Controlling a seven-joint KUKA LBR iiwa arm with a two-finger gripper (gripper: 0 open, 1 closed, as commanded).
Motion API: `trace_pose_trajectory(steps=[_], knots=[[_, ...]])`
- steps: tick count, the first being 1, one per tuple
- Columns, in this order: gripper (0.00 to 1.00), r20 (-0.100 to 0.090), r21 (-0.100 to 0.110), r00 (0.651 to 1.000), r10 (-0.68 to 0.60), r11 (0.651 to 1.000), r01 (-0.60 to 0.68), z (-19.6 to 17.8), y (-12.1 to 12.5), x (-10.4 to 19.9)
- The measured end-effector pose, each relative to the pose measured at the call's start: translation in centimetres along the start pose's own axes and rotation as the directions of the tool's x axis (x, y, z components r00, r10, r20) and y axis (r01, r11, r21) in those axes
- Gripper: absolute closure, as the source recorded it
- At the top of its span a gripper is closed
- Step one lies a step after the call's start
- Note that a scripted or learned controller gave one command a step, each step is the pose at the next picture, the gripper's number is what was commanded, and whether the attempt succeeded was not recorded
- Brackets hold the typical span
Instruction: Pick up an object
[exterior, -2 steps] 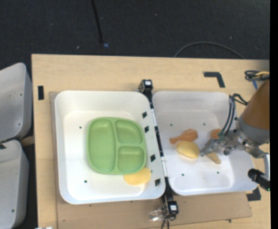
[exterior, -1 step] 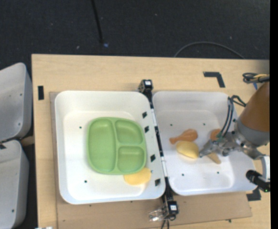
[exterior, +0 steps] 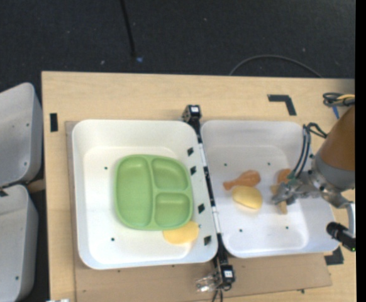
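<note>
In the right bin point(exterior: 258, 241) lie an orange carrot-like piece point(exterior: 244, 180) and a pale yellow rounded piece point(exterior: 248, 197) just below it. A small orange object point(exterior: 284, 175) lies further right, beside the gripper point(exterior: 283, 197). The gripper sits low over the right side of this bin, its grey fingers pointing left, about a hand's width right of the yellow piece. A small tan bit shows at its tips, but contact is unclear. The arm enters from the right with its orange band point(exterior: 341, 145) above.
The left bin point(exterior: 92, 244) holds a green divided plate point(exterior: 153, 191) with a yellow object point(exterior: 181, 234) tucked under its lower right edge. A black clip divider point(exterior: 202, 168) runs between the bins. Cables lie on the bench at the upper right.
</note>
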State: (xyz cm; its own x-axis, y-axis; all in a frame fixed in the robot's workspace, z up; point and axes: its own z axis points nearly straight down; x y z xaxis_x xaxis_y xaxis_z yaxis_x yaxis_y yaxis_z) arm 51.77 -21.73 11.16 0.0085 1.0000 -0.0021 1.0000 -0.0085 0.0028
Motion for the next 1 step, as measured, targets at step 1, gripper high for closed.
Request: trace_pose_trajectory(steps=[1], knots=[[1.0, 0.0, -0.002, 1.0, -0.011, 1.0, 0.011, -4.39, 0.05, 0.26]])
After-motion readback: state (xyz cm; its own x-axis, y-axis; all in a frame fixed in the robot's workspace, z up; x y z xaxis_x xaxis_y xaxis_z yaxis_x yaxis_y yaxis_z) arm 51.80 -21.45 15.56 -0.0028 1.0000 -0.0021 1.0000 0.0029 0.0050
